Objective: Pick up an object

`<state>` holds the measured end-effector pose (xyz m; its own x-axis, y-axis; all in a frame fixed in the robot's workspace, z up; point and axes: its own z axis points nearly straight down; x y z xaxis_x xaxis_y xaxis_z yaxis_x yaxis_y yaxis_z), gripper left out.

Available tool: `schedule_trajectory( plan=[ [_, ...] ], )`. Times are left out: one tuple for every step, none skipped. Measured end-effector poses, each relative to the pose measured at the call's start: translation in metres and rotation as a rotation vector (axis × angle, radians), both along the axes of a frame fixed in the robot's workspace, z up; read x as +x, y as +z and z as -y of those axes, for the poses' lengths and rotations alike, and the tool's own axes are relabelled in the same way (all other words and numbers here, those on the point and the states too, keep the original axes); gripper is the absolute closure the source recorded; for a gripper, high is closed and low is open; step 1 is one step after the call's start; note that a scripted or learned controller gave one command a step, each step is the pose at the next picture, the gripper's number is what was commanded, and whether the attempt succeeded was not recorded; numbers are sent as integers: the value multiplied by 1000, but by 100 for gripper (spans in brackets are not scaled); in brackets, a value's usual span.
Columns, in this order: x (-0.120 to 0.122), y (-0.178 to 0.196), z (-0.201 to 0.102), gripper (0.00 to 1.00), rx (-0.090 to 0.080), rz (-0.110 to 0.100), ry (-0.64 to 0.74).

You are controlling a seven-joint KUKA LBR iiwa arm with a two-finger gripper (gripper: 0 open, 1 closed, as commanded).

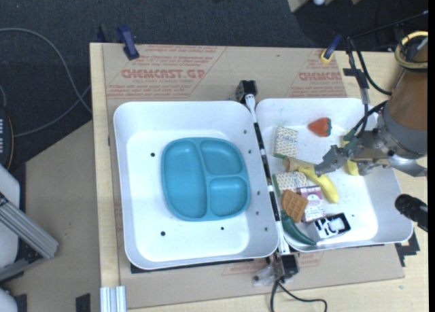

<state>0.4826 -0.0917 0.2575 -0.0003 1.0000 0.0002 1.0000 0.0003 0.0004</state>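
Note:
The right bin (380,217) holds several small items. A red strawberry-like piece (319,126) lies at the back, with a patterned packet (286,141) to its left. A yellow banana (321,181) lies in the middle, beside a second packet (291,181) and a brown waffle piece (293,203). A black-and-white item (332,225) and a green piece (298,230) sit at the front. My gripper (338,157) hangs low over the bin, just right of the banana's upper end and below the strawberry. Nothing can be made out in its grasp.
A blue divided plate (204,177) lies in the left bin (136,134). A black clamp (246,90) sits at the back between the bins. The arm (410,117) with its cables covers the right bin's right side. A cardboard sheet (204,66) lies under both bins.

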Motion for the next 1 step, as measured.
schedule_trajectory(
  plan=[
    [45,-126,38,0,0,-3,-1]
  ],
)
